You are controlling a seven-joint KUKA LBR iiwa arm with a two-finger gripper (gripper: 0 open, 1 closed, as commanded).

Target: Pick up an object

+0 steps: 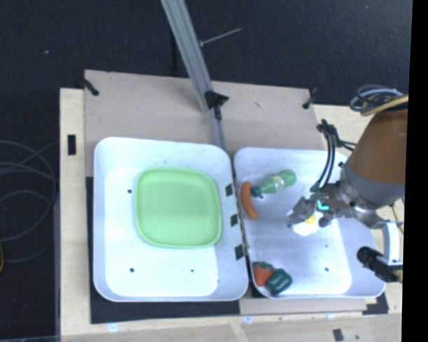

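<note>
Claw (309, 214) sits directly over yellow-white object (307, 226), right bin (336, 280).

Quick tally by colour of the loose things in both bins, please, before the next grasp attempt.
Green: 3, the plate, the bottle, the dark green block
Orange: 2, the sausage-shaped piece, the small piece
Yellow-white: 1, the object under the gripper
Total: 6
</note>
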